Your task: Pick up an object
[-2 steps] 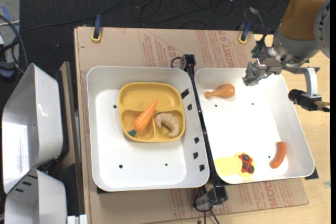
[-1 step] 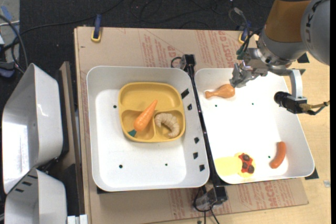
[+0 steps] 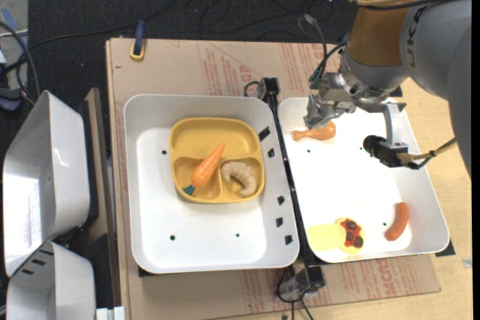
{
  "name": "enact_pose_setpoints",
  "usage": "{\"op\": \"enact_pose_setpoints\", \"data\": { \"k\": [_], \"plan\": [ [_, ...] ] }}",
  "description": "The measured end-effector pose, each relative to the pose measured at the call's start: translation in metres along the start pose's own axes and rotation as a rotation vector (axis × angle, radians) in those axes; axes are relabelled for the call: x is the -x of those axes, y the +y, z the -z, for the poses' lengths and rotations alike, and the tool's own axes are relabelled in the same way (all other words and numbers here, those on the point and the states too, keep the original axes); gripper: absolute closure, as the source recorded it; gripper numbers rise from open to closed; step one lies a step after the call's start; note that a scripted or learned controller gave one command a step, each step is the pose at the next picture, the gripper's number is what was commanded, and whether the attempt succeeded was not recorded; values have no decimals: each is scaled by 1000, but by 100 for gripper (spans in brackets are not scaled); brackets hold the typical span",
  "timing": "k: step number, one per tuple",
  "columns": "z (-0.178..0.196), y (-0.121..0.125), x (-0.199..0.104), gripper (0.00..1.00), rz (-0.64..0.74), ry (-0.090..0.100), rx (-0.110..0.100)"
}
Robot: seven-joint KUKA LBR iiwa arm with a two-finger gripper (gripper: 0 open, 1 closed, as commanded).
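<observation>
Orange drumstick (image 3: 315, 134) just beside tool (image 3: 322, 115)

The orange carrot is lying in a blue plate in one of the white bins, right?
Not quite. The orange carrot lies in a yellow plate, not a blue one, in one of the white bins. The camera view shows it.

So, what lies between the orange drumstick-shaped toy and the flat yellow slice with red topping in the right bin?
Nothing: the camera view shows bare white bin floor between the orange drumstick-shaped toy and the flat yellow slice.
</observation>
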State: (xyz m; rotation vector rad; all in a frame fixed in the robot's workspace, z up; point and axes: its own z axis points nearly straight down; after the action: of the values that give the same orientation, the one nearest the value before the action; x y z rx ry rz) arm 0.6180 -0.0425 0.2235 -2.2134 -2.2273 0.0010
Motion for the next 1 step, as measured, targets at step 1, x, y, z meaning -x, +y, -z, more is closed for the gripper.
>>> {"op": "enact_pose_setpoints", "data": {
  "k": [1],
  "plan": [
    [-4, -13, -54, 100, 1, 0, -1]
  ]
}}
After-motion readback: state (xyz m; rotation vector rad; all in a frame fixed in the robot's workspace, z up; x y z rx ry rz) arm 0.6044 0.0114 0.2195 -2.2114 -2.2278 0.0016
